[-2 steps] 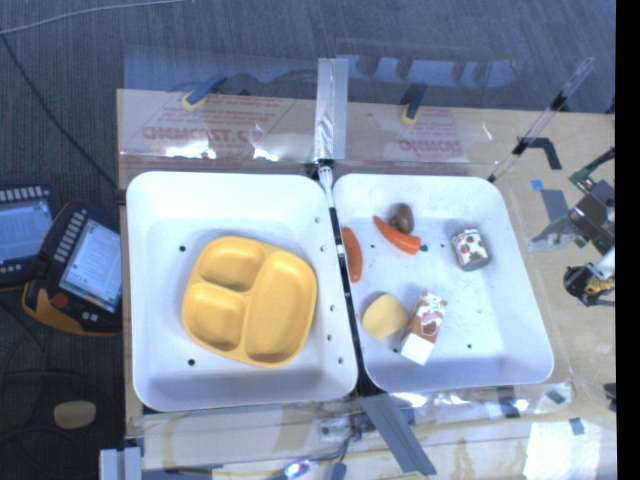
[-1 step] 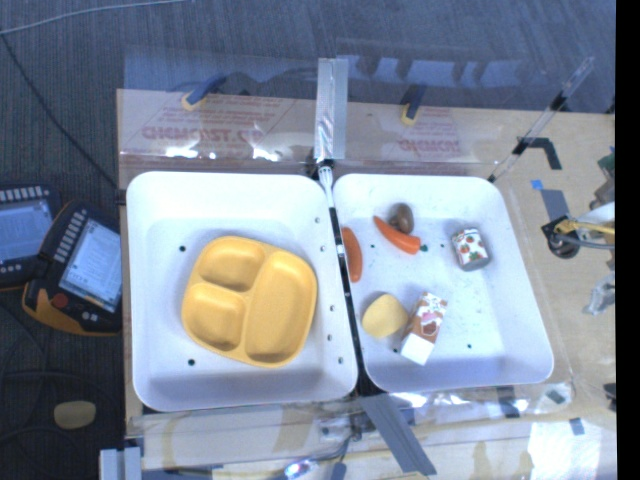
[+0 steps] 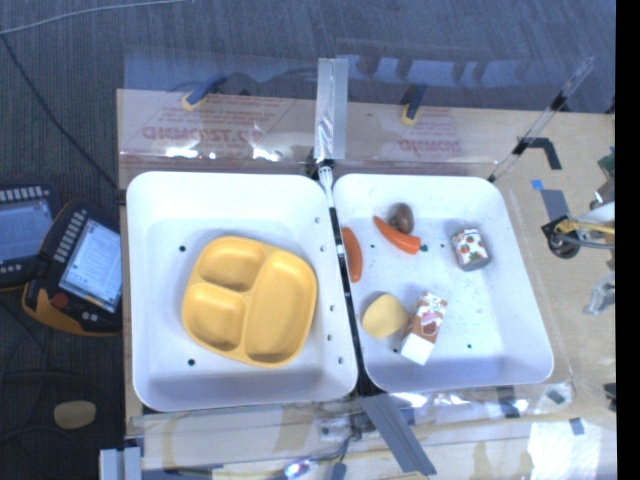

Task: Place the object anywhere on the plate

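**Objects lie in the right bin, the plate in the left**

Six small items sit in the right bin, and any of them could be the task's object. All are well apart from the plate.

The orange carrot lies near the bin's far side. Its long axis runs from upper left to lower right in the view, with a small green tip at the lower-right end. A round brown piece touches its upper side.

A second orange, elongated piece lies against the bin's left wall. Its long axis runs almost straight up and down the view, parallel to that wall.

A small printed packet lies toward the right, apart from the others, with its long axis nearly up and down and slightly tilted.

Nearer the front, a red-and-white carton lies at a slant, its long axis going from upper right to lower left. A white block sits at its lower end. At this resolution the block seems to touch the carton, though it may be part of it. A round yellow item sits just beside the carton, on its left.

The yellow plate, divided into three compartments, rests in the middle of the left bin. The two bins' adjoining walls separate it from the objects.

Both bins stand on the bench, where two yellow clamps hold its far edge. A handheld control pendant lies on the floor to the left.
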{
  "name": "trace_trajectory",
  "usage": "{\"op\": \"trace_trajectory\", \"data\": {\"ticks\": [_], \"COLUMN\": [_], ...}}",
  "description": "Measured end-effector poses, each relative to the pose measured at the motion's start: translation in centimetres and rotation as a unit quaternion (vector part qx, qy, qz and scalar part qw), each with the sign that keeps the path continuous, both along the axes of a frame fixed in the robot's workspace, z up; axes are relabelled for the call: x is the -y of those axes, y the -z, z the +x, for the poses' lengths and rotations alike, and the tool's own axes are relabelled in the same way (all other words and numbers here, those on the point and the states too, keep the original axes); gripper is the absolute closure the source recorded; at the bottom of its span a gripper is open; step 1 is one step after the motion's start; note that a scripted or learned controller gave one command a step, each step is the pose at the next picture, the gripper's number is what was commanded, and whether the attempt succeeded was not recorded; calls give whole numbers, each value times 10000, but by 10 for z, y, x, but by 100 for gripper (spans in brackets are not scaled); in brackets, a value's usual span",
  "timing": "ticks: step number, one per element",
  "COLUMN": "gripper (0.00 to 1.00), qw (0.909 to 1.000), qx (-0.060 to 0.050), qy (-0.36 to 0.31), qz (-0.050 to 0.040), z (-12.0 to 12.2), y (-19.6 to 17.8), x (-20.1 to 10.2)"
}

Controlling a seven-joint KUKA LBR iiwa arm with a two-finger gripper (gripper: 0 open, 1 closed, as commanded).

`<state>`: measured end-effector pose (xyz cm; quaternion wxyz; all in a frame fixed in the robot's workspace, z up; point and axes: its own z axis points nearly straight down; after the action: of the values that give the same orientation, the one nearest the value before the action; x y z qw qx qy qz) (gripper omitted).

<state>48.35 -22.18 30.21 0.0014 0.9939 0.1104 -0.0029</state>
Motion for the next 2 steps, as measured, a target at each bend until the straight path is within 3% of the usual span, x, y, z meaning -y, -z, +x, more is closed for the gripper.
{"op": "trace_trajectory", "data": {"ticks": [2], "gripper": [0], "qw": [10000], "qx": [0], "qy": [1], "qz": [0], "z": [0], "y": [0], "x": [0]}}
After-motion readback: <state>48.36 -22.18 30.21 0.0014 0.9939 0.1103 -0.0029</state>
